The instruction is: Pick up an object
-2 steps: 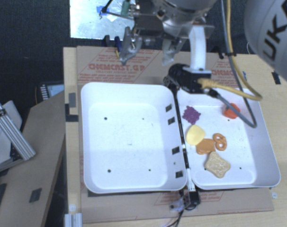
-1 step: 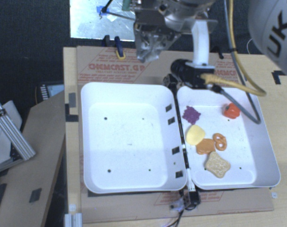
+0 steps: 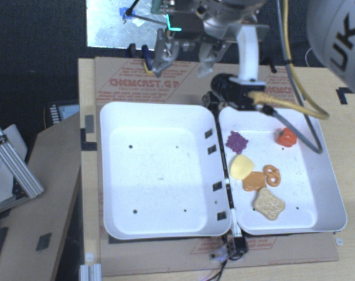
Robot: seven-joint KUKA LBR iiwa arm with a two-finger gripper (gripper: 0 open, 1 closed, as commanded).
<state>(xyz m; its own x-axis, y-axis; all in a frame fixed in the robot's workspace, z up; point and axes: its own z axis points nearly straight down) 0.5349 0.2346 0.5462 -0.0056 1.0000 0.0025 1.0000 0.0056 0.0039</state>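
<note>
Camera view: gripper (image 3: 183,54) open wide, holding nothing, above bins' far edge; purple object (image 3: 237,140) well below it in right bin (image 3: 318,174)

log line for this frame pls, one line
gripper raised beyond bins, nothing seen between fingers | right bin: purple piece, yellow piece, pretzel, toast, red-orange piece | pick not done

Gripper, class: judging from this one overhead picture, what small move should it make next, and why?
Probably swing toward the right bin and descend. The gripper hangs beyond the bins' far edge, while the purple piece, yellow piece and pretzel lie there.
</note>
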